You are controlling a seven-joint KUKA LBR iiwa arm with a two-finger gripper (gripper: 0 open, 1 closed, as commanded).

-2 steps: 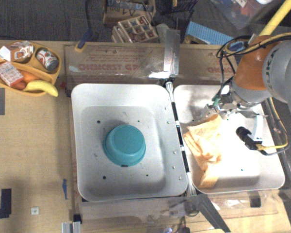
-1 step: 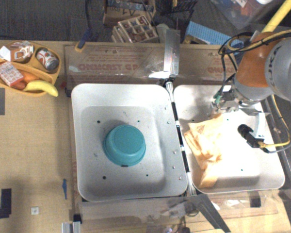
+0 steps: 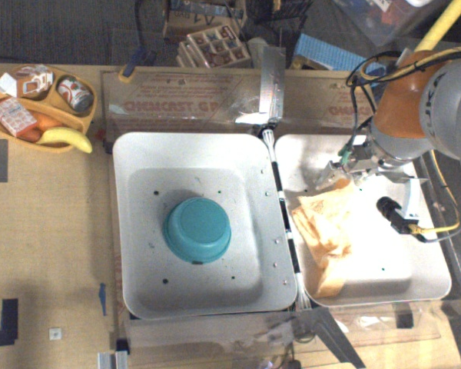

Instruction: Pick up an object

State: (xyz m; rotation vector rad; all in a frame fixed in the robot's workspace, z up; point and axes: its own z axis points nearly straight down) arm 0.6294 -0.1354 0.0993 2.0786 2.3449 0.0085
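Claw (image 3: 352, 164) hovers low at the right bin's (image 3: 430, 287) far edge, touching the orange cloth's (image 3: 325, 225) top corner; whether it pinches, I cannot tell. Risk: limp fabric slips free, since only a corner is reached.

We see two white bins side by side on table (image 3: 54, 244). Left bin (image 3: 138, 160): teal bowl (image 3: 198, 229) upside down, near centre, apart from walls. Right bin (image 3: 422, 283): crumpled orange cloth (image 3: 326, 229) along left wall, reaching toward front corner. Arm (image 3: 422, 106) enters from right, orange band above wrist. Tool (image 3: 352, 164) low over right bin's rear area, just beside cloth's upper edge; we cannot tell contact. Yellow tray (image 3: 15, 129) at table's far left corner holds banana (image 3: 67, 137) and small packages.
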